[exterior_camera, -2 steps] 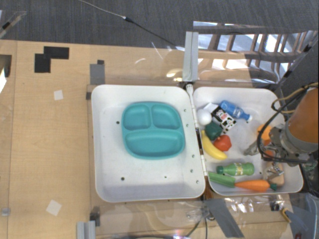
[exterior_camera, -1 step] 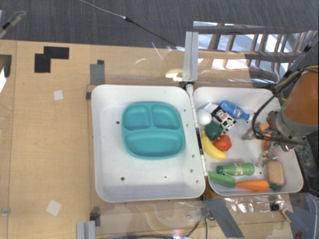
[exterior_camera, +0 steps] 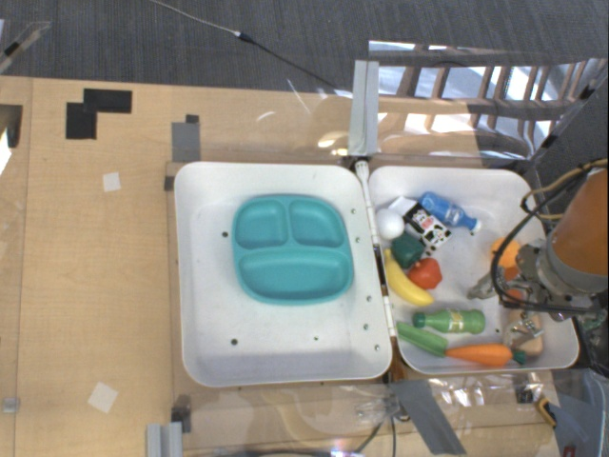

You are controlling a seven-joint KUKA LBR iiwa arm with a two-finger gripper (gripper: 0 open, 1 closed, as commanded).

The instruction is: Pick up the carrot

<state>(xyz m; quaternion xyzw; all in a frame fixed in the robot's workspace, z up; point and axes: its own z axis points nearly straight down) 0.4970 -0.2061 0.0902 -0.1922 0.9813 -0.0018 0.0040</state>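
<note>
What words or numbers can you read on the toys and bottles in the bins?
None can be read.
Green bottle: has a pale label band, too small and blurred to read.
Blue bottle: no lettering can be made out.
Black and white toy: has dark spots, no letters.
Carrot, teal plate: plain, no text.

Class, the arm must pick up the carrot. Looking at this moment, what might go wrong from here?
1. The carrot lies against the right bin's near wall, so a finger may hit the wall.
2. A green bottle and a green vegetable lie close beside the carrot; the gripper might nudge or grab one instead.
3. The arm's cables hang over the bin and might snag.
</note>
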